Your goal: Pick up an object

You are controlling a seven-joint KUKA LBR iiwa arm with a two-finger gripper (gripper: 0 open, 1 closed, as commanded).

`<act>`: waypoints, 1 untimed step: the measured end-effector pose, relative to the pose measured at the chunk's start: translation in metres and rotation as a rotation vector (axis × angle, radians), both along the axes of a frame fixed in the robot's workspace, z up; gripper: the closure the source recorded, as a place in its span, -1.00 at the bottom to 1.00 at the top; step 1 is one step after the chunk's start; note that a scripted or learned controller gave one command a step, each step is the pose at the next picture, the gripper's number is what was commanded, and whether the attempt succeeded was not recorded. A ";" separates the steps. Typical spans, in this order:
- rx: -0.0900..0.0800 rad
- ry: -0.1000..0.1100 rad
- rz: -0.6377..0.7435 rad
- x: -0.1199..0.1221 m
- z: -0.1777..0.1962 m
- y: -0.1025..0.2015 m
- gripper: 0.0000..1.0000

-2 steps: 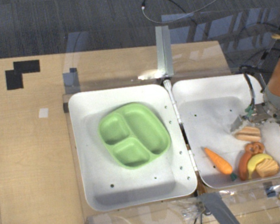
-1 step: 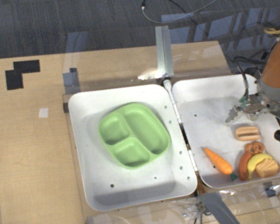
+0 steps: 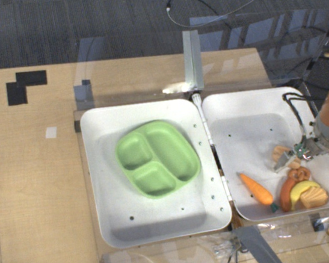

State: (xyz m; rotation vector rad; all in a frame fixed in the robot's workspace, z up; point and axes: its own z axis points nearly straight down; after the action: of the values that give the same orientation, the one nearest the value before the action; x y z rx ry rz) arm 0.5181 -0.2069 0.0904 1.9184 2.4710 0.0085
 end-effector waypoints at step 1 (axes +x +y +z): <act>0.002 0.000 -0.115 0.045 -0.001 0.013 -1.00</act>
State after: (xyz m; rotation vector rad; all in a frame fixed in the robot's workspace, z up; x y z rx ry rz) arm 0.5627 -0.1934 0.0898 2.0579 2.3571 0.0097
